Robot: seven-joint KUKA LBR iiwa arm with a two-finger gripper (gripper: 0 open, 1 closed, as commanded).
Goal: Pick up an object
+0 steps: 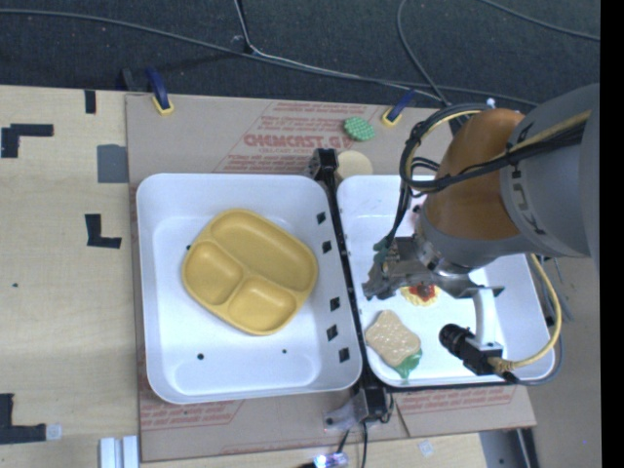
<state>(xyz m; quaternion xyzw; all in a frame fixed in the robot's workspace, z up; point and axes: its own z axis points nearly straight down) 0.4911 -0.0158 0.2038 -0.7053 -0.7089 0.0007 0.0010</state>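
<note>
We see the pincer (398, 273) low over the right bin (375, 195), hanging from the grey arm (546, 178) with its orange band (475, 174). Whether it is open or closed we cannot tell, since the wrist hides that part. Just right of the pincer, partly under the wrist, lies a small red and yellow item (421, 294). Just below the pincer rests a tan, bread-like piece (391, 337) with a green bit (409, 363) touching its lower right edge. Well to the pincer's left, in the left bin (156, 261), sits a yellow divided tray (250, 270). Above the pincer, beyond the bins, a green dotted disc (358, 127) lies on the cardboard (234, 135).
</note>
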